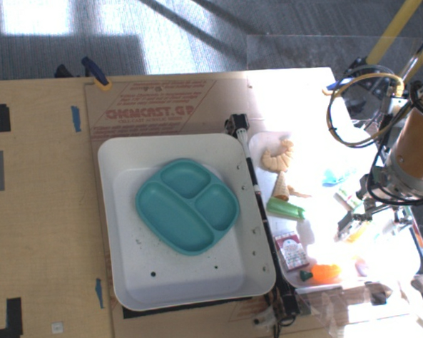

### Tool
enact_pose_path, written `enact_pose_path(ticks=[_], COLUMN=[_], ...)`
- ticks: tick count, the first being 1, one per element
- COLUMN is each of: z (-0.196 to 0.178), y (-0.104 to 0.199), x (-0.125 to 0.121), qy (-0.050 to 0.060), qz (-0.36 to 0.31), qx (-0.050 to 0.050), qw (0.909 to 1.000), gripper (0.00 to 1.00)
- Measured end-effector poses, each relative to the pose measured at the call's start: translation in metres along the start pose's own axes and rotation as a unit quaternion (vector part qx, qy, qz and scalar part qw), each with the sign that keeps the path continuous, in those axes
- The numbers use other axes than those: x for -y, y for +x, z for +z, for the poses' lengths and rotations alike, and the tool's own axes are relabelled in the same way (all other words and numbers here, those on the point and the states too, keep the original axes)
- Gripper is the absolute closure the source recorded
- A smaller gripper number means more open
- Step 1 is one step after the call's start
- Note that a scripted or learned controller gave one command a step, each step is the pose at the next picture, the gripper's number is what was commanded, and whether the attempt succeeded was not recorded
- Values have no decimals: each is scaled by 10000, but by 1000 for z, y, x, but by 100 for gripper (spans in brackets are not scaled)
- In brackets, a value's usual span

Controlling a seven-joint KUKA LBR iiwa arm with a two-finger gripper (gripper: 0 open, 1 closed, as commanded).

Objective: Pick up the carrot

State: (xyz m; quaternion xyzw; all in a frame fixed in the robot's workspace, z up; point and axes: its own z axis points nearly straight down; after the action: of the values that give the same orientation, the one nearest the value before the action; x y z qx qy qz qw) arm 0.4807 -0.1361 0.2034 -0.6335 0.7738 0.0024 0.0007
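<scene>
The carrot [324,272] is a short orange piece lying near the front edge of the right bin [315,115], just right of a red and white box. My gripper [352,222] hangs over the right part of that bin, up and to the right of the carrot and apart from it. Glare washes out much of this bin, so detail around the gripper is poor. The arm's orange band [412,149] sits above it at the right edge.
The left bin [122,227] holds a teal divided plate [187,205]. The right bin also holds a croissant [277,156], a cone-shaped toy [283,189], a green block [285,209], a red and white box [291,252] and a blue piece [337,177]. Cables loop [358,109] at the right.
</scene>
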Motion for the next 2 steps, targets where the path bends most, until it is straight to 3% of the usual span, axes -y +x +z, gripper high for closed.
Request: enact_pose_path(ticks=[1,2], z=[107,113], y=[20,-25], x=[12,119], qy=[76,81], qz=[1769,2052], qx=[17,34], qw=[9842,9787], gripper=[0,0])
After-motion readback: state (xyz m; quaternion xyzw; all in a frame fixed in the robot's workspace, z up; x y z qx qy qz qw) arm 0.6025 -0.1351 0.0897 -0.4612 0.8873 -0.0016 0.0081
